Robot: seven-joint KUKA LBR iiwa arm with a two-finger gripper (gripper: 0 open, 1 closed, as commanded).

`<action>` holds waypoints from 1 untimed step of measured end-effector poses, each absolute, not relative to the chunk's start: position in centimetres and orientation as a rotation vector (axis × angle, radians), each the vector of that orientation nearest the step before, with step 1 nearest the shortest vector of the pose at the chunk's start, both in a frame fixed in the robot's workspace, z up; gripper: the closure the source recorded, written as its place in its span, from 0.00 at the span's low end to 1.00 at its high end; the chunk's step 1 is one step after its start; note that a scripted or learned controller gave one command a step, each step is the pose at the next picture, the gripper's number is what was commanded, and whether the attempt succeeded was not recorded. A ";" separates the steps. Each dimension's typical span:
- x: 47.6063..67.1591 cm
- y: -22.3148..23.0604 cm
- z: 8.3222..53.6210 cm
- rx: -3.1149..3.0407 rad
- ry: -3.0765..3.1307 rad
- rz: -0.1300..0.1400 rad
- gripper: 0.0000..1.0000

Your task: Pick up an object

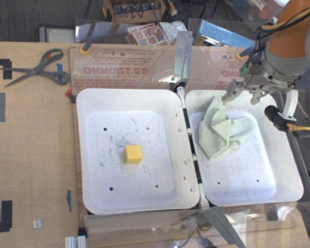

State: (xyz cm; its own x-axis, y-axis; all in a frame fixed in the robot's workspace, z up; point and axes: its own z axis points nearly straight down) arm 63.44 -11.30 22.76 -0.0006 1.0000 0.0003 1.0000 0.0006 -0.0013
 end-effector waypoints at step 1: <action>63.1 -10.3 9.6 -2.199 -2.249 -0.003 0.00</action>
State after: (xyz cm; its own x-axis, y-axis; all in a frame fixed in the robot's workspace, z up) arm 63.09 -10.28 9.57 -0.0225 0.9997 -0.0015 0.9997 0.0225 0.0040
